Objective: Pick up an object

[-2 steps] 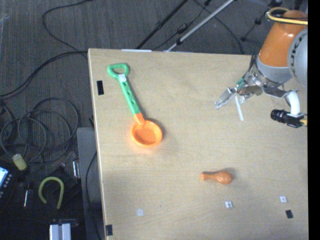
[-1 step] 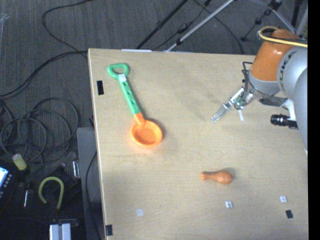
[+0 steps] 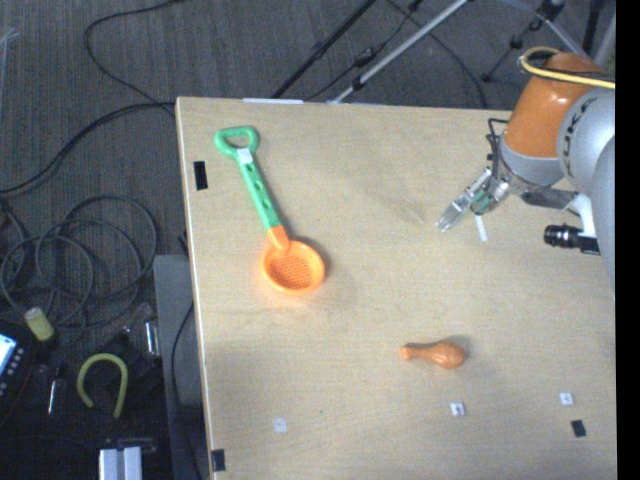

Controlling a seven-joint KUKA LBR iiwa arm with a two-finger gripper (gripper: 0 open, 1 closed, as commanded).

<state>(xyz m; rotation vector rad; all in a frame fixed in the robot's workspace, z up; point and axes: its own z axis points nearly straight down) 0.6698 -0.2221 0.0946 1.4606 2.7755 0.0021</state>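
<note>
Two things lie ready on the wooden board, a strainer spoon (image 3: pixel 279 246) at left and a small orange drumstick (image 3: pixel 436 353) nearer the open, empty gripper (image 3: pixel 464 211), which is best lowered squarely over the drumstick's thick end.

The bench top (image 3: pixel 400 298) looks like pale plywood, matt and smooth, with a faint grain. On its left lies a strainer spoon (image 3: pixel 272 223) of shiny plastic, green in the handle and orange in the perforated bowl. Nearer, to the right, a small orange drumstick toy (image 3: pixel 436 353) looks smooth and rubbery. The arm's orange band (image 3: pixel 545 113) is glossy. The floor (image 3: pixel 90 78) beyond is rough dark carpet.
</note>
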